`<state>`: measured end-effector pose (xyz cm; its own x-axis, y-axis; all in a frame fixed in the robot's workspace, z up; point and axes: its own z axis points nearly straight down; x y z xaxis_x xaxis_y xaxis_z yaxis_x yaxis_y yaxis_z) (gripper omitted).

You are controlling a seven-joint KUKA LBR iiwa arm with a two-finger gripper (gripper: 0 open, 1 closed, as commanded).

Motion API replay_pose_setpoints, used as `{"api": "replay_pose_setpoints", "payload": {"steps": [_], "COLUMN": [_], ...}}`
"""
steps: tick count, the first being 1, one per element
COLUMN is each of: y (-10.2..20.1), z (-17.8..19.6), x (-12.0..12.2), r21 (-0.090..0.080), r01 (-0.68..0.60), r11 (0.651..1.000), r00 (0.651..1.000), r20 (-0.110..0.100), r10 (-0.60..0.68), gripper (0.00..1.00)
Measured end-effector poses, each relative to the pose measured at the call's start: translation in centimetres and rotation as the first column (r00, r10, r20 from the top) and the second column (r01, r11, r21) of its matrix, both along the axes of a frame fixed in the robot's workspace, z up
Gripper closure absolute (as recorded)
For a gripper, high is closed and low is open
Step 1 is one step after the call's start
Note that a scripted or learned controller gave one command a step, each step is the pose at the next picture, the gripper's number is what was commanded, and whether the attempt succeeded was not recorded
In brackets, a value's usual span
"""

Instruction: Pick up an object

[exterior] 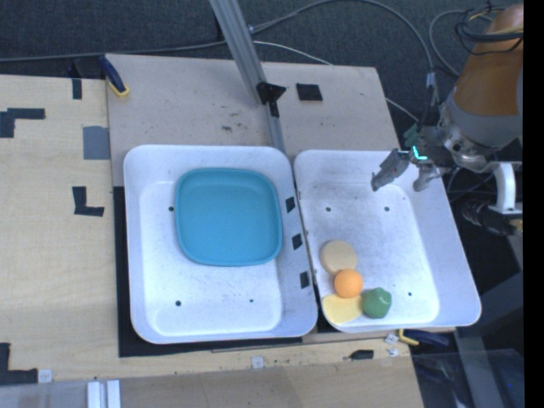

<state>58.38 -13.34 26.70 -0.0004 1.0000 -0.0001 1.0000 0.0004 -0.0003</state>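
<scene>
Landmark: right bin [442, 253], the white tray on the arm's side of the bench
Gripper [403, 175]: hangs over the far edge of the right bin, its two fingers spread apart with nothing between them
Objects: four small things clustered in the right bin's near corner, next to the wall it shares with the left bin [144, 253]
Orange ball [348, 283]: centre of the cluster, touching its neighbours
Tan disc [338, 255]: just on the far side of the orange ball, the piece nearest the gripper
Green piece [376, 302]: beside the orange ball, toward the right bin's near rim
Yellow piece [339, 310]: partly under the orange ball, against the near rim
Blue plate [228, 216]: lies flat in the left bin, well apart from the cluster
Key relation: the cluster lies from the gripper toward the right bin's near rim and a little toward the shared wall, so the reach likely runs along the bin's length
Risk: the pieces touch, so a close may catch two or push one aside
</scene>
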Motion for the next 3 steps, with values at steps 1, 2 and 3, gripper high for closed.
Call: {"api": "replay_pose_setpoints", "payload": {"steps": [1, 2, 3], "y": [0.0, 0.8, 1.5], "z": [0.0, -4.6, -9.1], "x": [0.0, -0.1, 0.1], "r21": [0.0, 0.001, 0.0], "r01": [0.0, 0.0, 0.0], "r11": [1.0, 1.0, 1.0], "r00": [1.0, 1.0, 1.0], "r20": [0.0, -0.004, -0.003], "r10": [0.0, 0.0, 0.0], "gripper": [0.0, 0.0, 0.0]}}
